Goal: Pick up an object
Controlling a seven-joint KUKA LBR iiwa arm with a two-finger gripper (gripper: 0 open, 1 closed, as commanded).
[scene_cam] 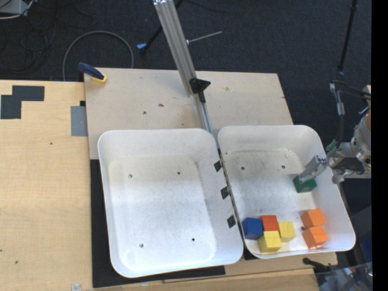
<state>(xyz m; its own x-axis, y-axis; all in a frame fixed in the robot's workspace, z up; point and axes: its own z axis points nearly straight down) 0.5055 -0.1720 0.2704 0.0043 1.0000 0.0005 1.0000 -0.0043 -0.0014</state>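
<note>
Several small blocks lie in the right bin (260,156). A green block (305,184) sits near the bin's right wall. Along the front edge lie a blue block (252,227), a red block (270,222), two yellow blocks (271,241) and two orange blocks (314,217). My gripper (313,169) reaches in over the right rim and its tip is right at the top of the green block. Whether it touches the block I cannot tell.
The left bin (157,199) stands beside the right one, with small black clips (224,192) along the shared wall. A slanted aluminium rail (179,44) rises behind the bins. A blue and yellow clamp (91,71) lies at the bench's far left corner.
</note>
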